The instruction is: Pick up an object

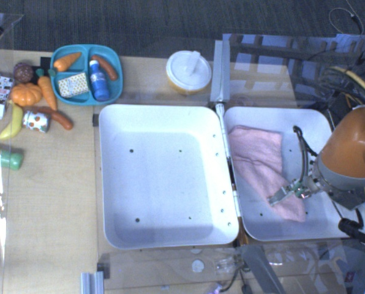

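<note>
Hidden: the arm [353,149] is cut off at the right edge; its orange band covers the right bin's right rim.
Hard to make out: the gripper [285,194] is small and thin against the cloth; its fingers [275,197] seem a narrow gap apart, tips on the cloth's near end, with nothing seen gripped between them.
Cloth: a pink cloth [260,164] lies crumpled in the right bin [317,225], on that bin's left side.
Cloth axis: long axis runs from far-left to near-right, wide end far, narrow end near, under the gripper.
Left bin: the white left bin [161,176] sits just beside the right bin, touching along a shared edge.
Bench, far left: a blue tray [112,57] of toy food, with more toy food loose to its left.
Bench, far middle: a white lid [188,70] on a yellow cup.
</note>
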`<action>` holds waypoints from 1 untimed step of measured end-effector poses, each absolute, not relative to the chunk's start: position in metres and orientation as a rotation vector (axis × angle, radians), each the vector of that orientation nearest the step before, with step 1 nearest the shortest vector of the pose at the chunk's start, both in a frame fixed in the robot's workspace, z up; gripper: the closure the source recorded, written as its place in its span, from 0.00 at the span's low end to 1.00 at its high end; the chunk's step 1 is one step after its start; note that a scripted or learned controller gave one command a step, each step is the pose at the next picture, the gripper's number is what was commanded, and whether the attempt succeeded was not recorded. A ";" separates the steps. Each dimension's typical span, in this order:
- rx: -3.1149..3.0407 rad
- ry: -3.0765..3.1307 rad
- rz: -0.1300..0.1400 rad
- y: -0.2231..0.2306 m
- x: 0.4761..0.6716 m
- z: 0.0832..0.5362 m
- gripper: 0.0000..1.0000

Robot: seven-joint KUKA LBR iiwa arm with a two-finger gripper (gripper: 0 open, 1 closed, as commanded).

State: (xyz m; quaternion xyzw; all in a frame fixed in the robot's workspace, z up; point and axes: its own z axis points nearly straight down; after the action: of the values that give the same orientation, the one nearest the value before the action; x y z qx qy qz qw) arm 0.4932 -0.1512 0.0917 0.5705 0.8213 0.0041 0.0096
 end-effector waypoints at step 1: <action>1.967 2.434 0.012 -0.178 0.523 0.091 0.00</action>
State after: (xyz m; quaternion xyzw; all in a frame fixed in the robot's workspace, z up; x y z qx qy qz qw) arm 0.5230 -0.1779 0.0907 0.6285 0.7778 0.0037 0.0063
